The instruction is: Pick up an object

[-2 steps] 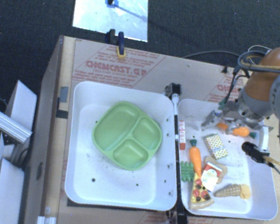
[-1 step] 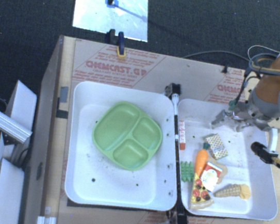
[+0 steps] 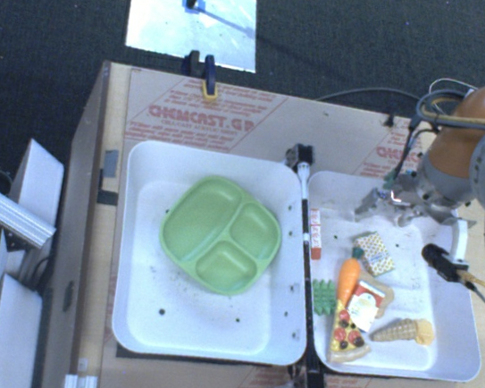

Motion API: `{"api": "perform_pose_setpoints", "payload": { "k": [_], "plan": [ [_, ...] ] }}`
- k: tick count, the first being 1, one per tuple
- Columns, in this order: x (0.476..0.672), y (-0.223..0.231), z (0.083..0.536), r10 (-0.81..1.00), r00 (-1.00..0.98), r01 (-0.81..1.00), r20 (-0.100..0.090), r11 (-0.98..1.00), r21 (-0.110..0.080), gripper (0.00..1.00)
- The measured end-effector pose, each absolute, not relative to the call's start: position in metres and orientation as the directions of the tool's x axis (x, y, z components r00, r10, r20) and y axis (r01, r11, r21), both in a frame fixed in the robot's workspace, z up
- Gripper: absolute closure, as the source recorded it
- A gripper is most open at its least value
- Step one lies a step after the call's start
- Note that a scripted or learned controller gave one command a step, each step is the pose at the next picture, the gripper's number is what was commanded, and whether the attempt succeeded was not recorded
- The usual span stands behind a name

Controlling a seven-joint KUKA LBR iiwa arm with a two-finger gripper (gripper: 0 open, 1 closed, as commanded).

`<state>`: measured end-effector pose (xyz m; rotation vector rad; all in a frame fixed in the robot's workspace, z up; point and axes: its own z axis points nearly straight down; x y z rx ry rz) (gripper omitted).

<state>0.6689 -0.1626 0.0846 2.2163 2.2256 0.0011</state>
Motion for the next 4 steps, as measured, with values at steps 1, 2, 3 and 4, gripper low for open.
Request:
{"api": "perform_pose_setpoints", "payload": {
  "k": [1,2,3,4],
  "plan": [
    [0.669,-0.125,0.084,1.000,-0.005,1.000,0.001,0.005,0.001,0.00],
    [0.669,-0.134,0.085,1.000,-0.001,1.000,0.000,0.001,0.002,0.00],
    [0.669,-0.118,0.085,1.000,-0.005,1.000,0.000,0.005,0.001,0.00],
    [0.669,-0.144,0.085,1.000,-0.001,1.000,-0.001,0.001,0.002,0.00]
  ]
}}
